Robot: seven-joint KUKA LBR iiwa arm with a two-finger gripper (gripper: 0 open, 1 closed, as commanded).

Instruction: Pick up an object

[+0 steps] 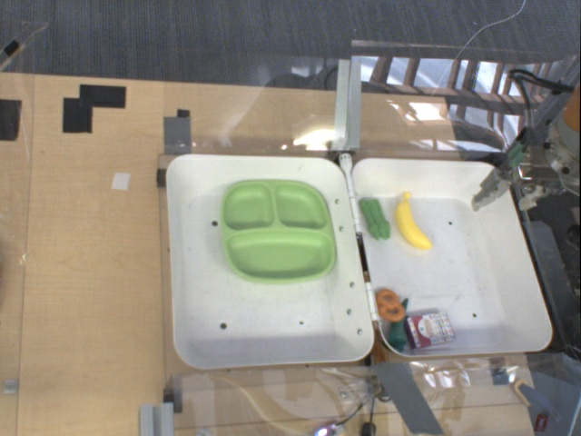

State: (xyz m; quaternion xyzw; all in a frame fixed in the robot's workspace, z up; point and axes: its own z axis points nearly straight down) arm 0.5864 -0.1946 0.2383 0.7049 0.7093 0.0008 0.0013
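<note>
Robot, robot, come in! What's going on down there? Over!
Gripper over right bin's far right edge, holding nothing. Banana beside green object, untouched. Path clear. Over.

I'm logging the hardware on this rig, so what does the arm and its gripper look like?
At the right edge, the gripper is pale grey with a slim angled finger. Above it sits a grey metal wrist block with a small green part. Dark cables loop overhead, and a sliver of the orange band shows.

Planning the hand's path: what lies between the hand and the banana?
In the camera view, only bare white floor of the right bin lies between the hand and the banana.
</note>
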